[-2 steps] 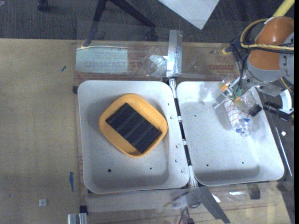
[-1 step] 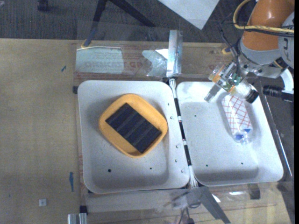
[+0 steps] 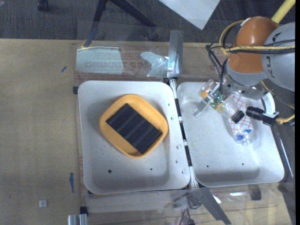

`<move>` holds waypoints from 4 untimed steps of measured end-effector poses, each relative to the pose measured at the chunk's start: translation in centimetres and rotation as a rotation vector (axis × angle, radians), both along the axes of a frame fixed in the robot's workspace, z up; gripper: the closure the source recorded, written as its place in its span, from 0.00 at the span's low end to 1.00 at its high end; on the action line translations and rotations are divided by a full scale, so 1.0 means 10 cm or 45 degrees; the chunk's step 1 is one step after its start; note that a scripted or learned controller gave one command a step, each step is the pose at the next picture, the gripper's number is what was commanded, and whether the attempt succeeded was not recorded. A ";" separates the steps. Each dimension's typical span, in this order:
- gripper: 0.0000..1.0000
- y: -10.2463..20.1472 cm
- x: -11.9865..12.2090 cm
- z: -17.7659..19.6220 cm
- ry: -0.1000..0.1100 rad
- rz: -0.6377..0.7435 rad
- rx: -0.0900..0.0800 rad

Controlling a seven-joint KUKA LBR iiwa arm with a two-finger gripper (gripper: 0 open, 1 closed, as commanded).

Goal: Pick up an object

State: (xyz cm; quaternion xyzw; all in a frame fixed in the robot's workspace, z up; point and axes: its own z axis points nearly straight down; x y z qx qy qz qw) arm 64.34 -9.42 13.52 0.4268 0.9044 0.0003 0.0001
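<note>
- the gripper is hanging over the right bin, near its far edge; whether it is released or clenched is impossible to tell.
- a clear plastic bottle is lying toward the bin's right edge, its upper end hidden under the arm.
- an orange tray is sitting mid left bin.

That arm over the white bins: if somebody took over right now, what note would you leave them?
Gripper: low over the right bin; can't tell if it's open or shut.
Things: clear plastic bottle lies in the right bin just beside the gripper; yellow tray with a dark ribbed insert sits in the left bin.
Done: nothing visibly lifted.
Left: grasp and lift an object.
</note>
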 end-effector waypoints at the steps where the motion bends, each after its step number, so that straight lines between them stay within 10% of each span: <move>1: 0.00 -0.25 0.16 -0.49 0.004 -0.245 0.002; 2: 0.00 -0.50 0.21 -0.50 0.026 -0.182 0.008; 3: 1.00 -0.49 0.20 -0.41 0.028 -0.179 0.005; 4: 1.00 0.17 0.25 0.50 -0.008 0.064 -0.002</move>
